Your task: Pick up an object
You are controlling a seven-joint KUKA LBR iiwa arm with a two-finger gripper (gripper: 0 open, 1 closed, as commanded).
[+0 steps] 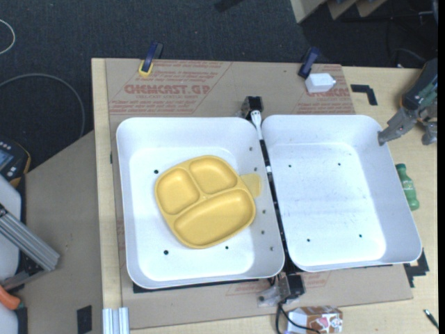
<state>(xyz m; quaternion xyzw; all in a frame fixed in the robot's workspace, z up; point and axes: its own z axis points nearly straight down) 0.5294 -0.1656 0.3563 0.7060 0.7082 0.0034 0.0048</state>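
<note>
Yellow divided plate (204, 200) lies flat in the left bin (132, 152), well apart from the pincer (410, 125) and far to its left. Pincer sits at the right bin's (334, 186) upper right rim, fingers spread, released, nothing between them. Green object (407, 185) lies on the desk (229, 82) just below the pincer, outside the bin.

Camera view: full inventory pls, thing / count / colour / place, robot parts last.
Bins: 2, white, side by side on the bench.
Divided plate: 1, yellow, three compartments, in the left bin.
Clamps: 2, blue, at the board's far edge.
Small block: 1, white, by the right clamp.
Bottle-like item: 1, green, outside the right bin's right rim.
Gripper: 1, grey, above the right bin's far right corner, nothing seen between its fingers.
</note>
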